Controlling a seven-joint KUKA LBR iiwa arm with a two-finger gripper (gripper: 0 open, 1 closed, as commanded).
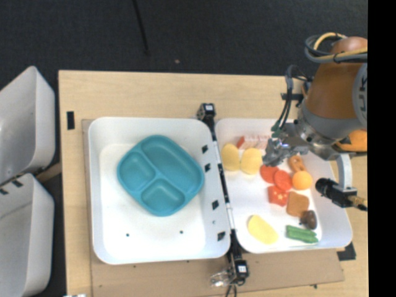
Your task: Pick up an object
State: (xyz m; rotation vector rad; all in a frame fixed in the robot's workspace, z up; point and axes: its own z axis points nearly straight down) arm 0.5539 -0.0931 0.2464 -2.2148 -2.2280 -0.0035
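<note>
The right bin [334, 234] holds several toy foods: two pale yellow pieces [240, 159], red pieces [277, 181], an orange ball [302, 180], a brown block [297, 203], a dark lump [309, 219], a yellow lemon shape [262, 229] and a green pod [301, 234]. My gripper [273, 153] hangs low over the bin's upper middle, just right of the yellow pieces and above the red ones. Nothing shows between its tips.
The left bin [105, 228] carries a blue divided plate [160, 174]. A black-clipped divider [216, 184] separates the bins. The arm's orange wrist [331, 94] covers the right bin's far corner. White boxes [21, 166] stand left of the bench.
</note>
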